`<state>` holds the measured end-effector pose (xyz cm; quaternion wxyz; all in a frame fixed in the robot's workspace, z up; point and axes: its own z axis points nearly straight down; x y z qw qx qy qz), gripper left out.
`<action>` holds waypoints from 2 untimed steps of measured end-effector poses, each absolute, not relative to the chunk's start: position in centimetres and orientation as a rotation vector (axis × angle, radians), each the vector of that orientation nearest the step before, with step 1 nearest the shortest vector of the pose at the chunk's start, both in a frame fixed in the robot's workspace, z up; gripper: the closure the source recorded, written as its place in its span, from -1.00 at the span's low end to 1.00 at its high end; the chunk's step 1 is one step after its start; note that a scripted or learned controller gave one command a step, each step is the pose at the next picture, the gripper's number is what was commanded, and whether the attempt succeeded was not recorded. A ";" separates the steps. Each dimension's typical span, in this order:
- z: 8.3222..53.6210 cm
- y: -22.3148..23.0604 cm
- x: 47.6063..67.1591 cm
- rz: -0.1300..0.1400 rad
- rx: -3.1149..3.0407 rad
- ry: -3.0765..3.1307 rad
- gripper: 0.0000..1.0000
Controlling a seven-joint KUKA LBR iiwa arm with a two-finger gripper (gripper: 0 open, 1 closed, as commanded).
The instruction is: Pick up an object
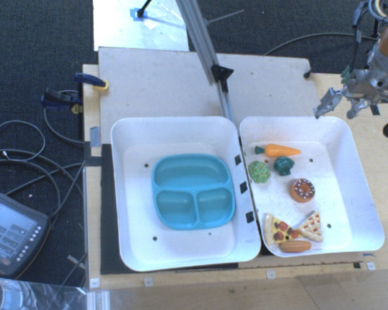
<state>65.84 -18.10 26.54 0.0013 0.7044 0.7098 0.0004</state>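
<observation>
Currently, toy foods are lying in the right bin: a carrot at 12 o'clock, a donut centrally, pizza slices at 6. Beyond the bin's 1 o'clock corner, the gripper is hovering, fingers spread wide, gripping nothing. A blue tray is sitting in the left bin.

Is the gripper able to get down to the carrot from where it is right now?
Probably yes. The gripper hangs over the right bin's far rim, and the carrot lies uncovered near that end, apart from the other toy food.
</observation>
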 end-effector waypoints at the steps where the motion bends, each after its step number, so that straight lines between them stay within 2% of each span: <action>1: 26.6 -18.1 65.8 0.000 2.210 2.229 -1.00; 2: 21.2 -17.3 66.4 -0.002 2.213 2.231 -1.00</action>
